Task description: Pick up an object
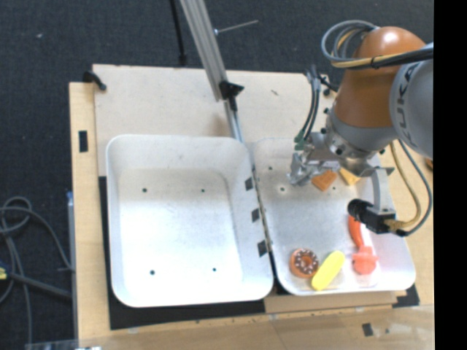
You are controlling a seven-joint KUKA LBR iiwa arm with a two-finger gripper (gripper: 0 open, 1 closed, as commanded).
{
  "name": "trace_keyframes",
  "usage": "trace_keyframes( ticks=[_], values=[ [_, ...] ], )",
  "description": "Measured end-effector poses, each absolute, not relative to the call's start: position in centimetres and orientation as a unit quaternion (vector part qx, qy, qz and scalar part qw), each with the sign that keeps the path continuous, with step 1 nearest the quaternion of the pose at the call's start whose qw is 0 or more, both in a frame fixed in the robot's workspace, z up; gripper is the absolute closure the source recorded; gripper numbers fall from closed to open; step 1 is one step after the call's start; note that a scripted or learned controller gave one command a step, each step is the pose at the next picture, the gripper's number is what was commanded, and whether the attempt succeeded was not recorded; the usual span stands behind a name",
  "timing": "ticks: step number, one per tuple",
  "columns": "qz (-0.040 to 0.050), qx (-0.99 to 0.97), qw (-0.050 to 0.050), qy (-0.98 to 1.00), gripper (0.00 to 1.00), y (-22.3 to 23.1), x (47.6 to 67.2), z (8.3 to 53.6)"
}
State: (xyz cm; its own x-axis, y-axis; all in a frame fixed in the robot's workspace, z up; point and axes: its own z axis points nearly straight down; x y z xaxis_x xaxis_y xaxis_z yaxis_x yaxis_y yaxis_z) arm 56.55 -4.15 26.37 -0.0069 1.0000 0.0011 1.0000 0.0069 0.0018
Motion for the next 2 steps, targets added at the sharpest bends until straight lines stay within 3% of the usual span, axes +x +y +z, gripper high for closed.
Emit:
trace_keyframes(
  ticks=[2],
  values=[
    [-0.0001, 0.705, -0.001, 0.709, 1.0, 5.9, 54.9, 24.0]
  ],
)
